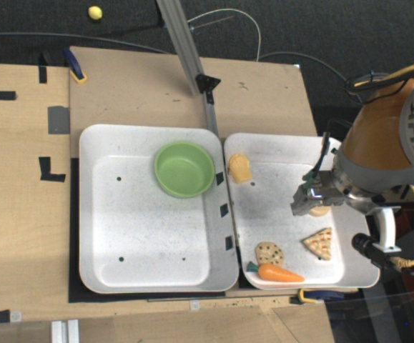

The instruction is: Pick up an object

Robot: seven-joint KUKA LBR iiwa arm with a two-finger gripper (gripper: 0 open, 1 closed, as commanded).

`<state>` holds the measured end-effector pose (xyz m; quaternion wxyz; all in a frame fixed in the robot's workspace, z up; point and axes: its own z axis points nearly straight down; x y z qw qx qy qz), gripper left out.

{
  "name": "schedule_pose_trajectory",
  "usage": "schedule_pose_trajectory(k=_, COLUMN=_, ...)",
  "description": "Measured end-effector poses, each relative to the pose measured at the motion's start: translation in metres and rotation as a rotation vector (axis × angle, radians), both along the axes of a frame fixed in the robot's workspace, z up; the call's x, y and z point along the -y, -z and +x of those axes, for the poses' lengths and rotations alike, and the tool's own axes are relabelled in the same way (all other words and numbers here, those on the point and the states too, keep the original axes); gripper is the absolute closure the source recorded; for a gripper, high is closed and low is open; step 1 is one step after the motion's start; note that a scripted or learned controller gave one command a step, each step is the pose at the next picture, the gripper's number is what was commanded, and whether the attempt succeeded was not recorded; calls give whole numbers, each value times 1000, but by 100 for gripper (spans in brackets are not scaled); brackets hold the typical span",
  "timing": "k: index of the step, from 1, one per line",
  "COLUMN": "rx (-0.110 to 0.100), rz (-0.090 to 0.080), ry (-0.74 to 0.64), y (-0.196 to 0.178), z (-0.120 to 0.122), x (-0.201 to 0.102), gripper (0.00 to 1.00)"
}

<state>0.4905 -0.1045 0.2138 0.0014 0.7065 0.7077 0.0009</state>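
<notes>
Hovered low over the right bin (285, 148), gripper (311, 204) above a pale object (320, 209); jaw state impossible to tell. Beyond: green bowl (184, 168) in the left bin (99, 213), tan bench (21, 156), dark floor

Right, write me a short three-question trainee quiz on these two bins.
1. True or false: the green bowl sits in the left bin.
2. Which item lies nearest the right bin's front edge: A) pizza slice, B) carrot, C) yellow piece?
3. Fill in: the gripper hangs over the ____ bin.

Key: 1 true; 2 B; 3 right.
</notes>
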Motion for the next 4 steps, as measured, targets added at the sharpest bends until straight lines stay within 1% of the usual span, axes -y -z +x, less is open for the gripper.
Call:
schedule_pose_trajectory(k=1, rx=-5, rz=2, ry=-5, y=7, z=26, x=-41, gripper=100)
schedule_pose_trajectory(k=2, rx=-4, rz=2, ry=-4, y=9, z=57, x=-74, gripper=100)
schedule_pose_trajectory(k=3, rx=-3, rz=2, ry=-6, y=5, z=86, x=-127, gripper=100)
schedule_pose_trajectory(k=4, rx=-2, rz=2, ry=-5, y=-11, z=120, x=-169, gripper=100)
